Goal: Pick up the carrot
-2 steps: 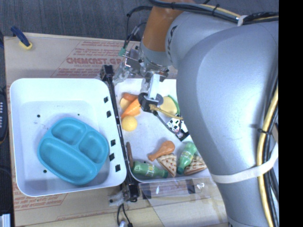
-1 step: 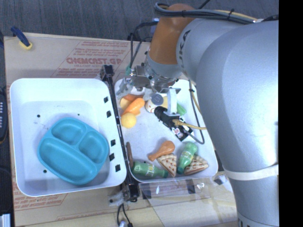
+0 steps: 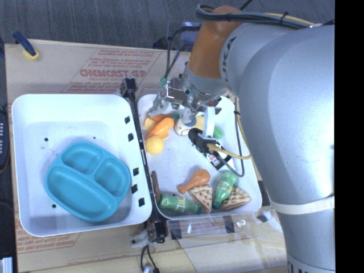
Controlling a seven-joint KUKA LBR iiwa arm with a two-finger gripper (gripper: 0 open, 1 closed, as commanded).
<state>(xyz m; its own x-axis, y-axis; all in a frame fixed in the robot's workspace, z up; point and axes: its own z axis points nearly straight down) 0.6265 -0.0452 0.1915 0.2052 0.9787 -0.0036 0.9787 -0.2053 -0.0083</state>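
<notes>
— Two bins point(image 3: 23, 169) on the bench, and where does the pincer point(image 3: 173, 108) sit?

— Over the far end of the right-hand bin point(image 3: 250, 192), hanging from the grey arm point(image 3: 284, 112) with its orange band point(image 3: 210, 44). It is low, near the bin's floor.

— And the carrot point(image 3: 161, 127)?

— Just below and slightly left of the pincer, lying tilted on the white floor. The pincer's tips come very close to the carrot's upper end — whether they touch it I cannot tell.

— Is the pincer wide or closed?

— I cannot tell; the wrist hardware hides that.

— What else lies close by?

— A yellow lemon point(image 3: 154, 145) sits just beyond the carrot, farther from the pincer, beside the bin's left wall. A white piece point(image 3: 183, 128) lies right of the carrot, almost under the wrist. Well away from the pincer, at the near end, lie a chicken drumstick point(image 3: 196, 181), two sandwich triangles point(image 3: 201, 197), a green bottle point(image 3: 224, 187) and a second green bottle point(image 3: 177, 204) on its side.

— The other bin?

— Far left of the pincer — it holds a blue divided plate point(image 3: 88, 181).
</notes>
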